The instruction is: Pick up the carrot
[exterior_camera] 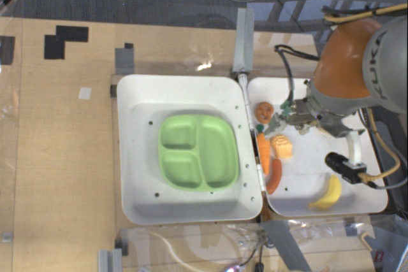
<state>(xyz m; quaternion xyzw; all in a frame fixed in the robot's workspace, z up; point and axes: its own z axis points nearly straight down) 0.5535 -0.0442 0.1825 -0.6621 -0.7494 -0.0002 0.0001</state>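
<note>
Claw [285,119], grip state unclear, hovers just right of the carrot [263,156] by the bin's [357,204] left wall.

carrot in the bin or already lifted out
In the bin: the carrot lies flat on the right bin's floor by its left wall, the gripper above it.

Arm [357,67] reaching in from right, claw [285,119] lowered.

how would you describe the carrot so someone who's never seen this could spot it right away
Look in the right white bin, along its left wall beside the divider. The carrot is the slim, plain orange stick lying lengthwise there, above the redder sausage and left of the pale yellow-orange block.
</note>
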